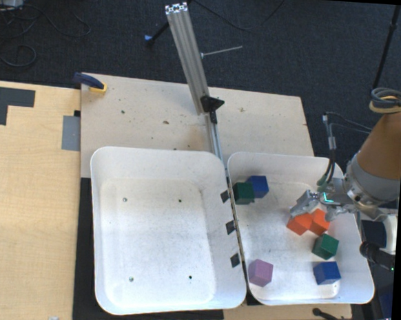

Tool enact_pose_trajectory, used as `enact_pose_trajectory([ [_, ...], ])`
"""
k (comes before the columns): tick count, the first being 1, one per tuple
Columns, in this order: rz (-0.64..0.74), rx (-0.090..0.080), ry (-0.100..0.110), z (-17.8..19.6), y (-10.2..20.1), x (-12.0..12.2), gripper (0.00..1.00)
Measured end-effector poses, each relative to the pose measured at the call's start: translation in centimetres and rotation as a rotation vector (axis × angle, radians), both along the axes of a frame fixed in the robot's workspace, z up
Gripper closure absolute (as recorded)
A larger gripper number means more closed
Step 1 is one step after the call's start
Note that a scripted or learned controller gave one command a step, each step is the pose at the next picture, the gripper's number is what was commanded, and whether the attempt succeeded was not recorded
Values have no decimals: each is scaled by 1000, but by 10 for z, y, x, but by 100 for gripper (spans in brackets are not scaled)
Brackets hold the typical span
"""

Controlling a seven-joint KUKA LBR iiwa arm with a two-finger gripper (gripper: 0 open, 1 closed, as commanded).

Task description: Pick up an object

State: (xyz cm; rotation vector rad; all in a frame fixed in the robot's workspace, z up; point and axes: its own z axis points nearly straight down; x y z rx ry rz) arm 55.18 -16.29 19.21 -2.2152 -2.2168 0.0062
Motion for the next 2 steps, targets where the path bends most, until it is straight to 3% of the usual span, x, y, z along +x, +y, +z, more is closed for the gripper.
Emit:
enact_pose_trajectory([
  [1, -2, -1, -5, 3, -1, 1, 0],
  [2, -1, 0, 2, -61, 3, -4, 0],
])
